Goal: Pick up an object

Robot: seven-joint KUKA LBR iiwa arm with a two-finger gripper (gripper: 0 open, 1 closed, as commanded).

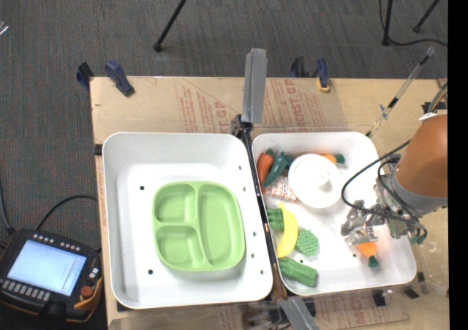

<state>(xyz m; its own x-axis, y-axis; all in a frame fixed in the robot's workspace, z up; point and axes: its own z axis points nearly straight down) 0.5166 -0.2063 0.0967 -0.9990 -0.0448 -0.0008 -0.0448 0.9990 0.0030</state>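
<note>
The hand (pixel 363 235) hangs low in the right bin (pixel 398 271), near that bin's right wall. A small orange carrot toy (pixel 368 250) with a green tip lies on the bin floor just below the hand, nearer the bin's front rim. Its long axis seems to run slantwise toward the bin's front right corner, though it is too small to be sure. I cannot tell whether the hand is spread or closed, or touching the toy.
</note>
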